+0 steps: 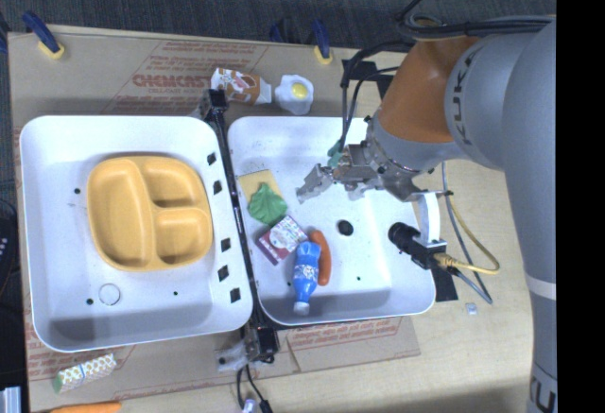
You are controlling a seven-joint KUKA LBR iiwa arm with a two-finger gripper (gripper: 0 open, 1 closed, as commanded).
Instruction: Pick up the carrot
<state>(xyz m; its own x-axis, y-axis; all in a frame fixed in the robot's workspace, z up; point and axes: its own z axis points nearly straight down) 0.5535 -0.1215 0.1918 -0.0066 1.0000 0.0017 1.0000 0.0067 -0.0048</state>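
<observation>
Red lettering on the cardboard (180, 80) reads roughly "CHEMCAST". The arm (473, 99), marked "KUKA", reaches in over the right bin (416, 293), gripper (317, 182) with fingers apart and holding nothing. The carrot (323, 256) lies beside the blue bottle (304, 275).

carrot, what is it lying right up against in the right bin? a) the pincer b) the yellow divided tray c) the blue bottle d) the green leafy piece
c, the carrot lies alongside the blue bottle near the front of the right bin, touching its right side, while the pincer hangs apart from it, farther back in that bin.
</observation>
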